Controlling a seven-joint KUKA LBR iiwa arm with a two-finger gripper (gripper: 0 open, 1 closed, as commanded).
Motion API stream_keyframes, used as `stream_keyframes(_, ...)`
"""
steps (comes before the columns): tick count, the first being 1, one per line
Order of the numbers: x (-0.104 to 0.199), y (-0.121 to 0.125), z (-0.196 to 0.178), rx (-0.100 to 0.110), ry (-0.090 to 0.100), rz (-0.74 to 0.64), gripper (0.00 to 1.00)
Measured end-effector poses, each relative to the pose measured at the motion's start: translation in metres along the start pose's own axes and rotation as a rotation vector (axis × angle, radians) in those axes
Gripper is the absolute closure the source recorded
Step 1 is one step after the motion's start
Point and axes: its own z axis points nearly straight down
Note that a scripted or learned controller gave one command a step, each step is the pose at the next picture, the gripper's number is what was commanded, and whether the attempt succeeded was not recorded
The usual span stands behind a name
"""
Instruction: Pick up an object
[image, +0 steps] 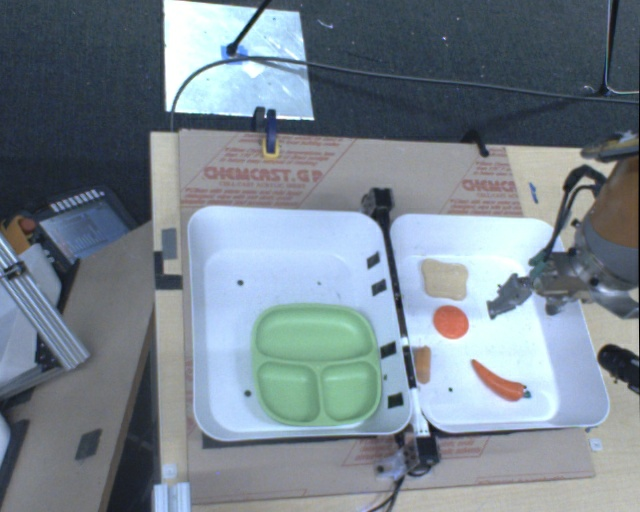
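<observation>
My gripper (503, 298) hangs over the right bin (570, 330), on its right-hand side. It reaches in from the right on the grey arm (600, 270). Left of it, on the bin floor, lie a tan bread-like piece (444, 278) and an orange-red round disc (451, 322). Below the gripper and nearer the front lies a red-orange chili-shaped thing (498, 381). A small brown piece (422, 364) rests against the bin's left wall. I see nothing in the gripper.
The left bin (230, 300) holds a green divided plate (315, 362) near its front. A black divider (392, 300) runs between the bins. Cables cross the cardboard base (330, 165) at the back.
</observation>
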Motion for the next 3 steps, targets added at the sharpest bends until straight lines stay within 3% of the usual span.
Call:
stream_keyframes(1,0.0,0.002,-0.005,-0.01,-0.002,-0.003,0.0)
stream_keyframes(3,-0.006,-0.003,0.094,-0.005,-0.001,0.001,0.0)
